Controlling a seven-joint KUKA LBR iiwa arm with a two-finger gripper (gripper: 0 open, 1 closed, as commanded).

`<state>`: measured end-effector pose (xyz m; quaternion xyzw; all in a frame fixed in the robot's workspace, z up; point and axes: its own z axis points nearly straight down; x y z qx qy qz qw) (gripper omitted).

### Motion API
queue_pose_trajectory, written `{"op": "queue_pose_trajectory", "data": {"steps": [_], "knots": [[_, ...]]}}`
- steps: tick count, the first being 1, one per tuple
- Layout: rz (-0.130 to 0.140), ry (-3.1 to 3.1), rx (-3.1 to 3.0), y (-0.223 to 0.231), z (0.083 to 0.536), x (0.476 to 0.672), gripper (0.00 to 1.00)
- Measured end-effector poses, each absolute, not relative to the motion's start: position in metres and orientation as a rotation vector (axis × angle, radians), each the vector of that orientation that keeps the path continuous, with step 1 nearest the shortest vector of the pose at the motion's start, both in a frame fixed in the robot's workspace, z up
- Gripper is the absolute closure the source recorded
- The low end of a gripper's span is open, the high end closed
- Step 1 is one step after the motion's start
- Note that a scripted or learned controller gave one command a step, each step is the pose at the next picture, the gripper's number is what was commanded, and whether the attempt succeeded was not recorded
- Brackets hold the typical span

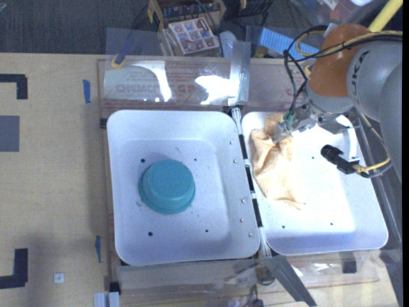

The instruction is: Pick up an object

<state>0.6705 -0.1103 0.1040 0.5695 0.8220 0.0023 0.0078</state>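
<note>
The desk (51,190) is carrying two shallow white bins side by side, the left bin (121,171) at 9 o'clock and the right bin (358,235) at 3 o'clock. The grey arm (377,75) is reaching in from 2 o'clock over the right bin.

A crumpled tan cloth (275,171), judged to be the task's thing, is lying along the right bin's 9 to 11 o'clock side, close against the wall shared with the left bin. The hand (289,125) is sitting at the cloth's 1 o'clock corner and appears to be touching it. How far it is opening, and whether it is gripping any fabric, cannot be told.

In my judgement, the grasp step is in hand. The next move is calling for a firm closure on a fold, then a straight lift. The shared wall is crowding the cloth at 9 o'clock. An upturned teal bowl (167,185) is sitting mid left bin, well apart and obstructing nothing.
</note>
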Motion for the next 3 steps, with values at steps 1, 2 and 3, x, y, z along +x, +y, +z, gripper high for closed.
{"op": "queue_pose_trajectory", "data": {"steps": [1, 2, 3], "knots": [[0.006, 2.572, 1.782, -0.1101, 0.1036, 0.6699, 0.00], [-0.003, 2.611, 1.731, -0.1073, 0.0948, 0.6687, 0.00], [-0.003, 2.611, 1.732, -0.1071, 0.0940, 0.6685, 0.00]]}}
